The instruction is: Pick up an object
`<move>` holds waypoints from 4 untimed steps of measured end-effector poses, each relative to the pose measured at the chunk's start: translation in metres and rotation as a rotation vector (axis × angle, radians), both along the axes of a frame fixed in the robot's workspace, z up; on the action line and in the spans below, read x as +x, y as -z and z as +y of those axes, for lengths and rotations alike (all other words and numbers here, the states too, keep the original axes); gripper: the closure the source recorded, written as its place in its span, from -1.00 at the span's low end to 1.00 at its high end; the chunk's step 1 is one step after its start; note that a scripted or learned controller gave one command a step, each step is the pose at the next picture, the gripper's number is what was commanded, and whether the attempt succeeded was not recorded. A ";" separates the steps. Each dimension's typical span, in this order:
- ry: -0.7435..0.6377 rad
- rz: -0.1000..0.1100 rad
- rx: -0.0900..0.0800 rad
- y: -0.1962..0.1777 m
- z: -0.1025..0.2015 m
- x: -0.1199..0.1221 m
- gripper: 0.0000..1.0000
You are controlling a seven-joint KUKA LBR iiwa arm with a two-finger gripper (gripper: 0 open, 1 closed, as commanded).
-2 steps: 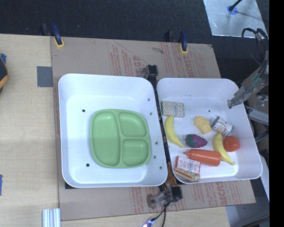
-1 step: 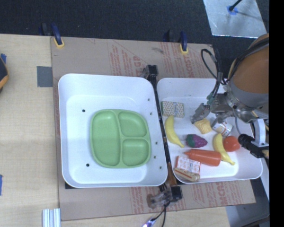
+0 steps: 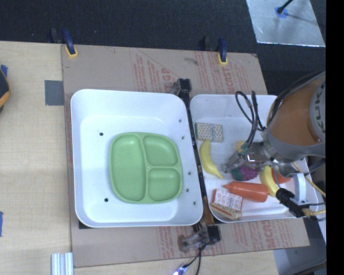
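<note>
One purple toy (image 3: pixel 246 171) sits right under the gripper (image 3: pixel 245 161) — no reach needed. Its grip — I cannot tell.

A: Any text legible?

B: From above my bench I see red printing on the cardboard sheet (image 3: pixel 160 67) and markings on the small packet (image 3: pixel 226 202); neither can be read.

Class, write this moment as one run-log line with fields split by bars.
arm: over right bin | gripper: low among toys, above purple item | grasp: unclear | left bin: green divided plate
</note>
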State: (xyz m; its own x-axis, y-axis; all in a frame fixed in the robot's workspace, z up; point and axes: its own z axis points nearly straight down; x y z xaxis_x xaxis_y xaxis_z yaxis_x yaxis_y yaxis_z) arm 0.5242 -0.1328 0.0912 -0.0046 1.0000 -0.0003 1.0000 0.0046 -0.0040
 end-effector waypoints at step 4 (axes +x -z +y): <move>-0.003 -0.002 -0.002 -0.011 -0.006 -0.048 1.00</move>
State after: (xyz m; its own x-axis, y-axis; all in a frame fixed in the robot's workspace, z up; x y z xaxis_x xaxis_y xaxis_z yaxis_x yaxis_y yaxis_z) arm 0.4764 -0.1390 0.1022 -0.0076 1.0000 -0.0020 1.0000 0.0076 -0.0019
